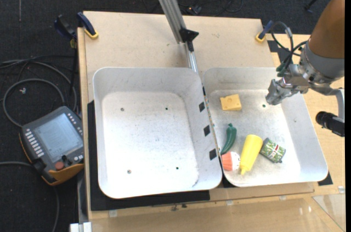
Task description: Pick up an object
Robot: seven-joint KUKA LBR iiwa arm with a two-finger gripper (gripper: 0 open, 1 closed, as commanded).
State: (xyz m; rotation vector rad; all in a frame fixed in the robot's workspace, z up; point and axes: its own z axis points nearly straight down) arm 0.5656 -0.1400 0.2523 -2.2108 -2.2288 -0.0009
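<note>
The arm (329, 39) has a rounded orange band above a grey wrist, black cables looping beside it, and a small grey metal hand (275, 95).

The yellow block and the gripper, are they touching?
Apart. In the camera view, bare white bin floor shows between the yellow block and the gripper, which is off to the block's right.

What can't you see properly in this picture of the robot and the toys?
- Gripper: in the camera view it is small and blurred, seen from above, so its tips cannot be judged.
- Green packet: its label is too small to read.
- Red and white toy: partly tucked under the yellow bottle, at the right bin's edge.
- Arm: cut off by the right edge.
</note>
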